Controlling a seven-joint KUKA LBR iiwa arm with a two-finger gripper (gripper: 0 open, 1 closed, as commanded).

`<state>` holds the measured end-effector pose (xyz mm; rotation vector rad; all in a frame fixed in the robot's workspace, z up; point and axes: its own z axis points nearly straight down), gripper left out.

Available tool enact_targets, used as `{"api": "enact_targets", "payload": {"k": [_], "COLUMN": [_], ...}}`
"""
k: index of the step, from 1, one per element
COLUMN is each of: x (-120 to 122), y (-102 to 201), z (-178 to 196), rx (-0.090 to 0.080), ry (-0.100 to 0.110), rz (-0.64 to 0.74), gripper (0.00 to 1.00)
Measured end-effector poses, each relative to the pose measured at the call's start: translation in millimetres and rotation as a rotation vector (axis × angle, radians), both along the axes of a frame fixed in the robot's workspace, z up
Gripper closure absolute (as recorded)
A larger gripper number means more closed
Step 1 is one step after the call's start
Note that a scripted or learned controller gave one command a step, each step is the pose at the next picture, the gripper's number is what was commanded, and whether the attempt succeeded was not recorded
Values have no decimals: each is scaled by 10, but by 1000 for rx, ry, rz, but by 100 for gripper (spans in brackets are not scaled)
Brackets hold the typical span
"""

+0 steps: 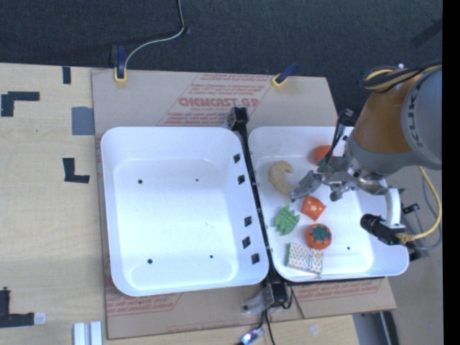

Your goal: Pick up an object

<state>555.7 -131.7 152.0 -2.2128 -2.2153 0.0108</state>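
Note:
My gripper [317, 191] hangs over the middle of the right bin [359, 264], its two dark fingers spread open with nothing between them. Just below the fingertips lies a small orange-red block [313, 208]. A tan croissant-shaped piece [279, 175] sits left of the gripper. An orange round thing [320, 153] lies behind it, partly covered by the wrist. Nearer the front are a green ridged piece [286, 220], a red tomato with a green top [318, 236] and a flat patterned packet [305, 258].
The left bin [115, 192] stands beside the right one, with a black clipped divider [248, 192] along their shared rims. Both rest on a cardboard sheet [208, 99]. The grey and orange arm [392, 131] comes in from the right, with cables [424, 221] trailing by the bin's right rim.

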Motion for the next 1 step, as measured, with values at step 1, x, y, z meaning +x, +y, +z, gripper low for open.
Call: {"api": "enact_targets", "payload": {"k": [1], "x": [-129], "y": [346], "z": [-651], "rx": [-13], "ry": [-26], "rz": [-1], "gripper": [0]}}
